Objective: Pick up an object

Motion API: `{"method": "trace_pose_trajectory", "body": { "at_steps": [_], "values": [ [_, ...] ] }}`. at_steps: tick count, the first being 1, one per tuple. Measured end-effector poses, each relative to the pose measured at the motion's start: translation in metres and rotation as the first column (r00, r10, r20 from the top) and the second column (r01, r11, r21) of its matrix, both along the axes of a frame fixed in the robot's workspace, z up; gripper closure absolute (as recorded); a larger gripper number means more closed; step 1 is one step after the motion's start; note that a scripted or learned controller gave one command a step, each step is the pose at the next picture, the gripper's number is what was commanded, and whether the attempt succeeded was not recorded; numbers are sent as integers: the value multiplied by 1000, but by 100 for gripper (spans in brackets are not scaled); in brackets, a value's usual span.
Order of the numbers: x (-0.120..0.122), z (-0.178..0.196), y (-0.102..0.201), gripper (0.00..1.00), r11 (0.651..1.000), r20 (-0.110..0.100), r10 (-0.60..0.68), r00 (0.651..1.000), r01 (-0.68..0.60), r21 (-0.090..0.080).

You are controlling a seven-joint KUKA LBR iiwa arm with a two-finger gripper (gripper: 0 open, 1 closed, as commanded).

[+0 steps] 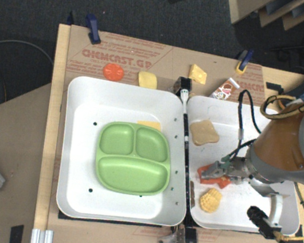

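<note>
End effector low in right white bin, tips at small red-orange plastic piece; finger state cannot be told. Yellow corn-cob toy lies just below it.

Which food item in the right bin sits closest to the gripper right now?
The red-orange item, right at the gripper. The tan bread slice lies farther up the bin, and the yellow corn piece lies below.
</note>
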State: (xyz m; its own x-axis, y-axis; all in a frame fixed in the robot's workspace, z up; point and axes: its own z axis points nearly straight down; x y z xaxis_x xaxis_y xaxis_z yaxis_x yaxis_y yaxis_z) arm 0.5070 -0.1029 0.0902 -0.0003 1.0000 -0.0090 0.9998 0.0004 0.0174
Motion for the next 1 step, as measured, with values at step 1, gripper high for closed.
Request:
{"method": "trace_pose_trajectory", "body": {
  "at_steps": [1],
  "values": [
    [57, 0, -109, 0, 1000, -4, -4, 1000, 4, 4]
  ]
}}
